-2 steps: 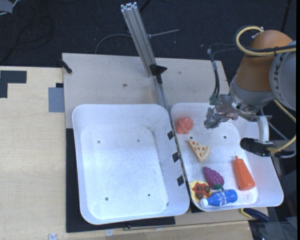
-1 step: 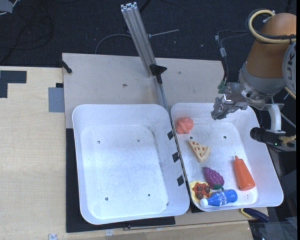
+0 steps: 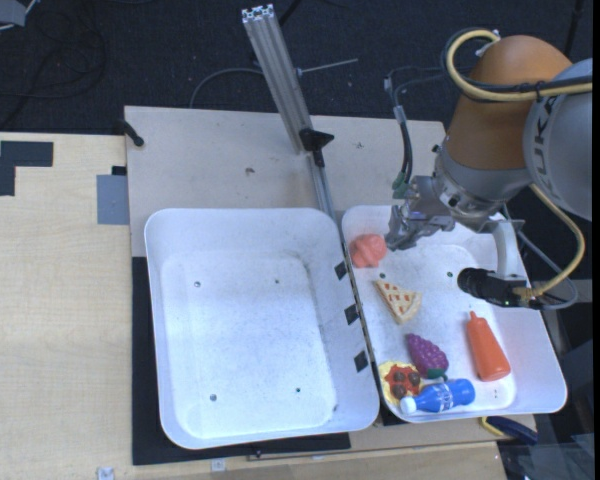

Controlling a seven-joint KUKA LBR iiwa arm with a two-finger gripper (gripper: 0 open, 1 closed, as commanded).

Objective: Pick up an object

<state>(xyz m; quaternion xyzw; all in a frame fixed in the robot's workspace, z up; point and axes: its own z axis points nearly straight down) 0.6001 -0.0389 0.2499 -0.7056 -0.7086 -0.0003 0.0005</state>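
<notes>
Nearest the camera, at the front edge of the right bin [image 3: 540, 393], a blue and white bottle [image 3: 440, 396] lies on its side, touching a red and yellow toy [image 3: 400, 378] just to its left. A purple bunch of grapes [image 3: 427, 352] sits directly behind them, and an orange bottle [image 3: 486, 346] lies lengthwise to their right, all of these well in front of the tool [image 3: 408, 230]. Further back, a yellow pizza slice [image 3: 398, 300] rests near the bin's left wall, below and slightly left of the tool. A pinkish-orange round object [image 3: 368, 249] lies at the back left corner of the bin, just to the left of the tool and close beside it; whether they touch cannot be told. The tool hangs low over the back of the right bin, its dark fingers pointing down and leftward; how far apart they stand cannot be told, and nothing is seen between them. The left bin [image 3: 180, 268] lies well to the tool's left, across the divider. Behind the tool, an aluminium post [image 3: 283, 78] rises from the bench [image 3: 210, 158].
</notes>
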